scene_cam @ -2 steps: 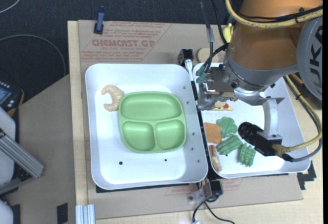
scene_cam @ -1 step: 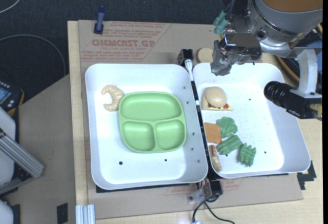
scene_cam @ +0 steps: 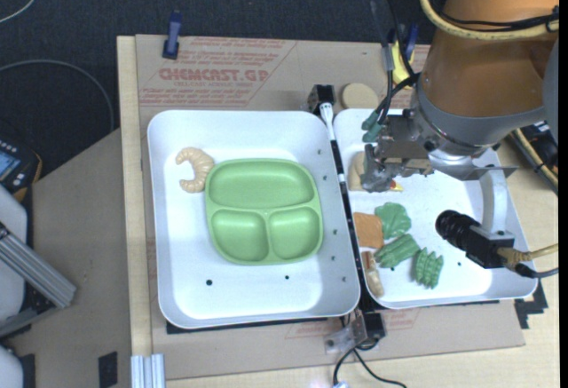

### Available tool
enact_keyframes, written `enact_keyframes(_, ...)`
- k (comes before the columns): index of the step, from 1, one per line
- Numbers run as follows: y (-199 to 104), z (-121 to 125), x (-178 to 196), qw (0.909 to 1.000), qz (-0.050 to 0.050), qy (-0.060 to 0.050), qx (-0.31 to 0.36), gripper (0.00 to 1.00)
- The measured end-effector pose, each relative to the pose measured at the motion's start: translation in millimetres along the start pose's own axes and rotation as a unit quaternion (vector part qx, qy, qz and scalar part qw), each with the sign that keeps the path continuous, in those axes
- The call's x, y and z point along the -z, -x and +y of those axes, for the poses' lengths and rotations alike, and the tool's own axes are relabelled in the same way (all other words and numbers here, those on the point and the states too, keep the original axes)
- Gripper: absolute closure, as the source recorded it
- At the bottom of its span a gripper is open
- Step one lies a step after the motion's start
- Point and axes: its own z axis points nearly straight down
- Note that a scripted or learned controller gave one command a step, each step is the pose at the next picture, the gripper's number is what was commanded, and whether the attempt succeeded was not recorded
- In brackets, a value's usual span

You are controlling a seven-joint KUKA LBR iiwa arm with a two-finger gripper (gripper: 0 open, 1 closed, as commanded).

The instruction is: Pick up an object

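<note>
Two shallow white bins sit side by side on the tabletop, over a brown cardboard sheet (scene_cam: 213, 67) printed with red lettering. The left bin (scene_cam: 169, 226) holds a green divided plate (scene_cam: 264, 209) with three compartments, lying flat near the bin's middle. A pale croissant-shaped toy (scene_cam: 193, 169) lies just beside the plate's upper left corner, close against its rim. The grey arm (scene_cam: 484, 40) reaches in from the right, its orange band above the far part of the right bin (scene_cam: 470, 293). The claw (scene_cam: 382, 180) hangs over that bin's upper left area, close to the wall next to the left bin. Whether the claw is wide or narrow cannot be told from this angle. Nearer the camera than the claw, three green leafy pieces lie in a loose cluster on the bin floor: a rounded leaf (scene_cam: 391, 217), a longer leaf (scene_cam: 398, 249) just below it, and a ribbed leaf (scene_cam: 428, 267) to the right of the longer one. An orange-brown block (scene_cam: 367, 230) touches the rounded leaf on its left side. A pale slim thing (scene_cam: 373, 276), perhaps another piece of toy food, lies along the bin's left wall below the block. A round tan disc (scene_cam: 359, 96) rests on the cardboard just beyond the right bin's far rim, and a blue clip (scene_cam: 172, 34) sits at the cardboard's far left corner
</note>
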Motion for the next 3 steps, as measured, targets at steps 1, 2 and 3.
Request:
enact_keyframes(1, -2.2, 2.1, 17.0, 1.0, 0.002, 0.008, 0.002, 1.0)
enact_keyframes(2, 12.6, 27.7, -145.3, 1.0, 0.001, -0.002, 0.0, 1.0)
enact_keyframes(3, 10.9, 30.4, -125.9, 1.0, 0.002, 0.008, 0.001, 1.0)
